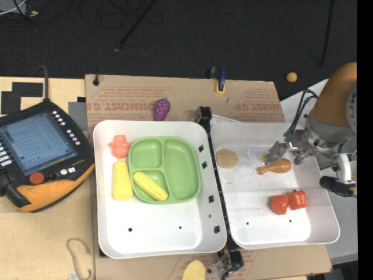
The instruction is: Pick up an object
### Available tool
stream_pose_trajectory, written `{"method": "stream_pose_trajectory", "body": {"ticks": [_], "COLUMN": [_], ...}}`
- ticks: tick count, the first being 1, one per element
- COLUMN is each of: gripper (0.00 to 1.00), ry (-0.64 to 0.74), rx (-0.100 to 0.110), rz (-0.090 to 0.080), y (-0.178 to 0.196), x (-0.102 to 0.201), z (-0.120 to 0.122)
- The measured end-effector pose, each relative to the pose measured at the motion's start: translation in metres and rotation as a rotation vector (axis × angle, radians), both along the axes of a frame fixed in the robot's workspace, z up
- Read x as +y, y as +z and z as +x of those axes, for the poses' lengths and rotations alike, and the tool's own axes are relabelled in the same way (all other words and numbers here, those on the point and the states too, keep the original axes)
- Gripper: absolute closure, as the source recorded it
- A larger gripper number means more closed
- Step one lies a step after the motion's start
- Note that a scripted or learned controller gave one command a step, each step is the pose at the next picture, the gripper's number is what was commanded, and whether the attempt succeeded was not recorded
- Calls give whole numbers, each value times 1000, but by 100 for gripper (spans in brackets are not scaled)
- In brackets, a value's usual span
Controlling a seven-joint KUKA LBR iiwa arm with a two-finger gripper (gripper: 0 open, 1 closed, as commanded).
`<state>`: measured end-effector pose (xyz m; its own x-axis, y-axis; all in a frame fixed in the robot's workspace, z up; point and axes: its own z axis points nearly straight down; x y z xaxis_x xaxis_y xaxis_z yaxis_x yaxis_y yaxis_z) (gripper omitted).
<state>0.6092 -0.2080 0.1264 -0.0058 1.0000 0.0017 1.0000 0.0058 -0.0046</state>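
In the right bin lie a brown chicken drumstick, a tan round cookie and a red pepper. My gripper hangs over the bin's far right part, just above the drumstick's thick end. Its fingers are spread apart with nothing between them, so it is open. The arm's orange band rises behind it at the right edge.
The left bin holds a green divided plate with a corn cob, a yellow bottle and an orange-pink toy. Purple grapes lie on the cardboard behind. A teach pendant sits at the left.
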Motion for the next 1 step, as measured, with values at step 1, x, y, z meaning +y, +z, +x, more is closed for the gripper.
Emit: {"method": "stream_pose_trajectory", "body": {"ticks": [1], "gripper": [0], "ry": [1], "rx": [-2], "rz": [-1], "y": [-40], "x": [3], "z": [1]}}
